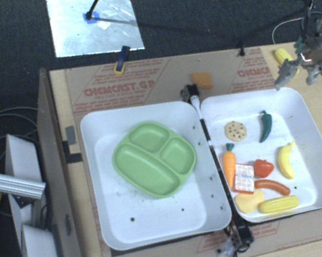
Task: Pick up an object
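Several toy foods lie in the right bin (313, 131): a cookie (235, 131), a green pepper (265, 125), a banana (285, 160), a carrot (229, 167), a red tomato (263, 167), a sausage (272, 186), a corn cob (277, 204), a yellow piece (249, 201) and a small red-and-white box (244, 179). My gripper (298, 75) hangs over the bin's far right corner, above its rim. Its two fingers stand apart with nothing between them. It is well away from all the foods.
The left bin (110, 211) holds a green divided plate (155, 158). On the board behind the bins lie an orange block (202, 79), a small yellow piece (282, 54) near the gripper and a blue-and-yellow clip (121, 60). Cables run at the far left.
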Controlling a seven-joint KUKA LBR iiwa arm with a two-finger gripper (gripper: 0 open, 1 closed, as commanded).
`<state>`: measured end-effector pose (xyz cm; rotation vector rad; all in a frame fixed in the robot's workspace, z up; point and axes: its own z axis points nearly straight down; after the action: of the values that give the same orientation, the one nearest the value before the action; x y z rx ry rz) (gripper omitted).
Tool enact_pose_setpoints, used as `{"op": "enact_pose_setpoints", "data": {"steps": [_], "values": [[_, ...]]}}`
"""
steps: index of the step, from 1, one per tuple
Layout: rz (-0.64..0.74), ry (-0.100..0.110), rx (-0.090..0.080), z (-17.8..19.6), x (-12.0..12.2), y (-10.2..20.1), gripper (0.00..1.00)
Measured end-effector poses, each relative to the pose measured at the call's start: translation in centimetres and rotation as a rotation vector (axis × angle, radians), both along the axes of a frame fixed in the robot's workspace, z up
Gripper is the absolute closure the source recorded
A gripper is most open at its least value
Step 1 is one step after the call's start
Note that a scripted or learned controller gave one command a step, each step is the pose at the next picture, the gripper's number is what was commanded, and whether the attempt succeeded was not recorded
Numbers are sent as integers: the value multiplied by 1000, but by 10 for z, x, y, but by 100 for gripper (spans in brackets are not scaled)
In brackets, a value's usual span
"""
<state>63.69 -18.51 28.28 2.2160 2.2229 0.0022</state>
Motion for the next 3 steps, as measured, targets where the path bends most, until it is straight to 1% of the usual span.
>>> {"op": "enact_pose_setpoints", "data": {"steps": [1,2,3], "values": [[-3,8,2,-128,18,-22,0],[2,5,2,-202,27,-20,0],[4,-4,-3,-186,29,-21,100]]}}
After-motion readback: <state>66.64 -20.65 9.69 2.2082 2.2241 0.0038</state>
